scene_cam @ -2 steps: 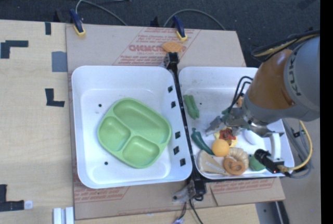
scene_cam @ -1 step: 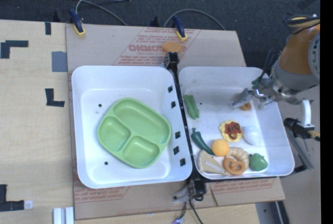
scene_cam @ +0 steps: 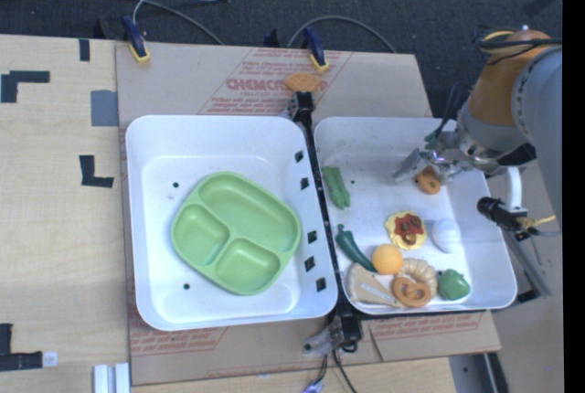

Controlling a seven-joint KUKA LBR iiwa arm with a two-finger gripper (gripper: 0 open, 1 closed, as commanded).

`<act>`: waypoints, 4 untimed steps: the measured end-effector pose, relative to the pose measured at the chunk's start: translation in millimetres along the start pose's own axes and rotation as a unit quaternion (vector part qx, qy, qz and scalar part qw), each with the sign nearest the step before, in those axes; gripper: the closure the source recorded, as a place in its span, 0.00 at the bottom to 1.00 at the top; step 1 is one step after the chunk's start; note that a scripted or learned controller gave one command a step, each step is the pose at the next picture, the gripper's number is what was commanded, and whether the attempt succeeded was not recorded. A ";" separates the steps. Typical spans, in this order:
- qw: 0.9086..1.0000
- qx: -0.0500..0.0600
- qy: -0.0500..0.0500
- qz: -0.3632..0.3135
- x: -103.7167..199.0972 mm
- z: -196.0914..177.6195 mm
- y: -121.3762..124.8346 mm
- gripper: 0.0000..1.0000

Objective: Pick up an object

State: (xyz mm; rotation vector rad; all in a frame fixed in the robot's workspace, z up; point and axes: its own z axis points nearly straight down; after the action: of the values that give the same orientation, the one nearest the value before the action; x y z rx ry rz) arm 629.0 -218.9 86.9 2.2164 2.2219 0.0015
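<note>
A: Where is the small brown rounded toy piece (scene_cam: 428, 183) found?

B: It is seen in the right white bin (scene_cam: 484, 291), near the far right corner, just under the two-finger gripper (scene_cam: 422, 164). Whether it is touched cannot be told.

A: Is the gripper spread or closed?

B: That cannot be told; nothing is seen clasped.

A: How is the piece expected to handle?

B: It is judged light, stiff and slippery plastic. A hold across its middle is advised.

A: And its long axis?

B: No clear axis can be made out; it appears roundish.
</note>
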 end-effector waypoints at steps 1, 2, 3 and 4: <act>1.000 -0.001 0.000 0.000 3.6 0.3 41.0 0.00; 1.000 -0.001 -0.001 0.001 -5.0 -0.3 0.1 0.00; 1.000 -0.002 -0.001 0.000 -4.7 -0.6 -1.3 0.00; 1.000 -0.003 -0.002 0.000 -4.5 -0.7 -6.2 0.00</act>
State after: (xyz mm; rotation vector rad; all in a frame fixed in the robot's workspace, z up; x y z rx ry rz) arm 622.8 -223.4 87.7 2.2116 2.2182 0.0037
